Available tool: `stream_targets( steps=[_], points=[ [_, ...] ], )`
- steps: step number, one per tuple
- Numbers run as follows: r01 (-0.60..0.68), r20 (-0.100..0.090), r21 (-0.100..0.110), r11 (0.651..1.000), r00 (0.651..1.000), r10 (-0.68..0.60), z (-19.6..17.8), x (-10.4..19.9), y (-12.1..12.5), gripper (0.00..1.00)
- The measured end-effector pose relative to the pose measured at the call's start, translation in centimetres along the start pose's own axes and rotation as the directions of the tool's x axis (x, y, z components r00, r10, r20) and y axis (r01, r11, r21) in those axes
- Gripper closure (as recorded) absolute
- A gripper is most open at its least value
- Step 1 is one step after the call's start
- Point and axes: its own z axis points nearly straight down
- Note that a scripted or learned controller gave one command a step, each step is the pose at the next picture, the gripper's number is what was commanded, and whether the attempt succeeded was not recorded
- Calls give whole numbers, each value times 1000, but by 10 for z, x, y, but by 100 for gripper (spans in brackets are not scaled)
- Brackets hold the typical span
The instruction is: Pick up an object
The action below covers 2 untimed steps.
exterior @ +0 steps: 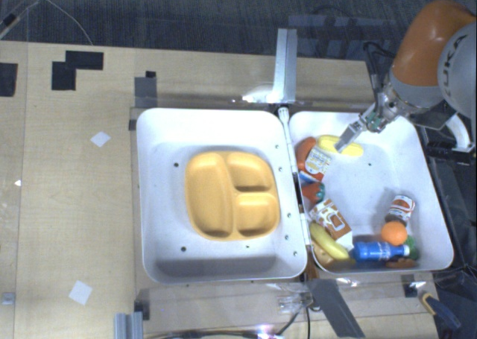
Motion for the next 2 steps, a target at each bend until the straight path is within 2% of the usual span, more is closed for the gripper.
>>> stream_targets(
  steps=[1,2],
  points=[
    [-186,2,-2,983,983,186,43,-38,-14,0],
    [-176,8,-7,984,984,176,28,-39,-11,100]
  ],
)
